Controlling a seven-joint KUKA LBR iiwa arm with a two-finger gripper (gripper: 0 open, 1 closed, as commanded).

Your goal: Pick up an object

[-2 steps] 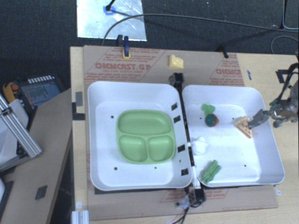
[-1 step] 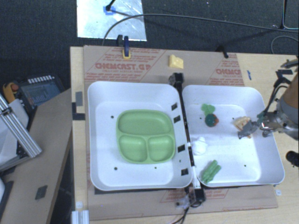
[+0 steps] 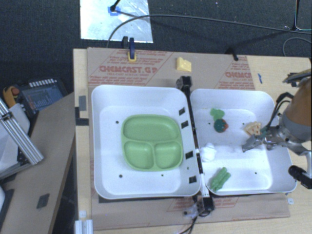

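Note:
The right bin (image 3: 243, 186) holds several small objects. A green leafy piece (image 3: 217, 113) lies near its back, with a dark teal ball (image 3: 221, 126) just in front of it. A tan waffle-like piece (image 3: 252, 128) sits further right. A white lump (image 3: 208, 153) rests by the divider, and a green pod-shaped piece (image 3: 219, 178) lies at the front left. My gripper (image 3: 251, 144) reaches in from the right, low over the bin floor, just below the tan piece and apart from it. I see nothing held in it.
The left bin (image 3: 105, 101) holds a green divided plate (image 3: 151, 142). A yellow block (image 3: 184, 64) and a blue-and-yellow clamp (image 3: 130, 49) lie on the cardboard behind the bins. Black clips run along the divider (image 3: 191, 126) between the bins.

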